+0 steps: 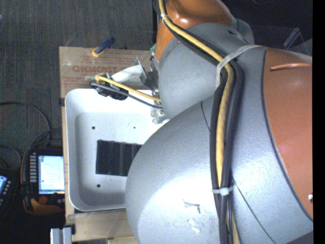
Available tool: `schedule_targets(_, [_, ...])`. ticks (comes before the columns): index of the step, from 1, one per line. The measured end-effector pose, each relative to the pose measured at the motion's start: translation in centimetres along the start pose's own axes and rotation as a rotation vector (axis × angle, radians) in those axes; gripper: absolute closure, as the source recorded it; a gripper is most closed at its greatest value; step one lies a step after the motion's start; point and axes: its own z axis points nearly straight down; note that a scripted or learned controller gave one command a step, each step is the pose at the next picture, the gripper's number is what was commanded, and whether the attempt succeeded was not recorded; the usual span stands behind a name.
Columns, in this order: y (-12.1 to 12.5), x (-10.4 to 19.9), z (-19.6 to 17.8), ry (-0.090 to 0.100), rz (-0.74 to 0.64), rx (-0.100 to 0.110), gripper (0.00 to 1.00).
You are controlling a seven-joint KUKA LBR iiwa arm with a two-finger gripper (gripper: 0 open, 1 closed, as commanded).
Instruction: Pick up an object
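**A:** What can be picked up here, and where is it?

**B:** No loose object is clearly visible. One white bin [76, 151] shows, smooth moulded plastic with rounded corners; a dark ribbed rectangular panel [114, 157] lies on its floor.

**A:** And the arm?

**B:** The arm [213, 136], speckled grey metal with glossy orange sections, covers most of the scene. Yellow and black cables [223, 111] run along it, held by white ties.

**A:** Is the tool open or closed?

**B:** Impossible to tell; the arm hides it.

**A:** Anything else?

**B:** One handheld screen pendant [45, 179] at left, one blue-handled tool [103, 47] on the cardboard sheet [76, 67].
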Motion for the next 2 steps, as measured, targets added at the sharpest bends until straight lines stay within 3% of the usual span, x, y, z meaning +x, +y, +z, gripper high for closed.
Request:
schedule_targets(1, [3.9,2.0,20.5,0.004,-0.002,-0.001,1.0])
schedule_targets(2, [-2.7,1.5,9.6,0.002,-0.002,0.002,1.0])
